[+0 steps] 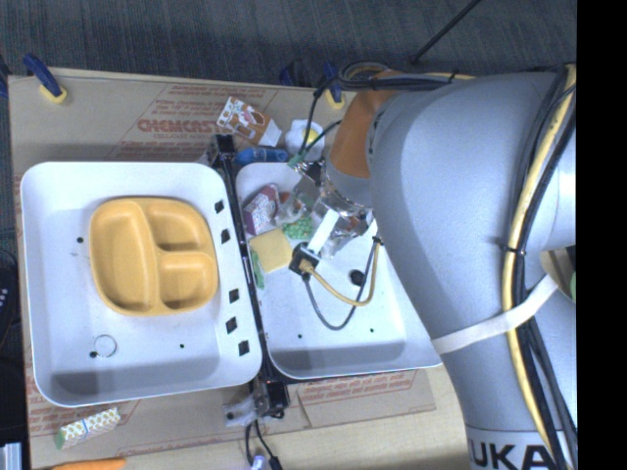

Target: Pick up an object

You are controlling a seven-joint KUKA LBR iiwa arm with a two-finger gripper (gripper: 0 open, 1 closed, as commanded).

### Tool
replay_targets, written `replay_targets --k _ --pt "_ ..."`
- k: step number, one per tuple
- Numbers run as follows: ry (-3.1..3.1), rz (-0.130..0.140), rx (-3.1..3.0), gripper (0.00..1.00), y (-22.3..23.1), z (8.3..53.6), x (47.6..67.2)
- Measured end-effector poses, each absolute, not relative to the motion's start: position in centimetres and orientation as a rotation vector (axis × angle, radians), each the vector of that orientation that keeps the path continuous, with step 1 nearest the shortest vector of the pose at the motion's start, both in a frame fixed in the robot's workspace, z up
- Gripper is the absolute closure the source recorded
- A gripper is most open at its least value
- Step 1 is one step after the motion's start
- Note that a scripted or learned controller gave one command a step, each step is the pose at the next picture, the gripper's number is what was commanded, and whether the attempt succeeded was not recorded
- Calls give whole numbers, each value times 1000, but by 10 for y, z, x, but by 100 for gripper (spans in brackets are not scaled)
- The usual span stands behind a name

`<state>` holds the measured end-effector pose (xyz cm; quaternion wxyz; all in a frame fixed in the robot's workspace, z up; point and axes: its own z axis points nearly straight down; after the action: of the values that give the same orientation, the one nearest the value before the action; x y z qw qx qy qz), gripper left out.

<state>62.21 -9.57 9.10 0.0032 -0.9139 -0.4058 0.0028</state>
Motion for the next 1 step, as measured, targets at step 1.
replay_targets --k 1 --pt "-1272 9 -2865 0 -96 91 622"
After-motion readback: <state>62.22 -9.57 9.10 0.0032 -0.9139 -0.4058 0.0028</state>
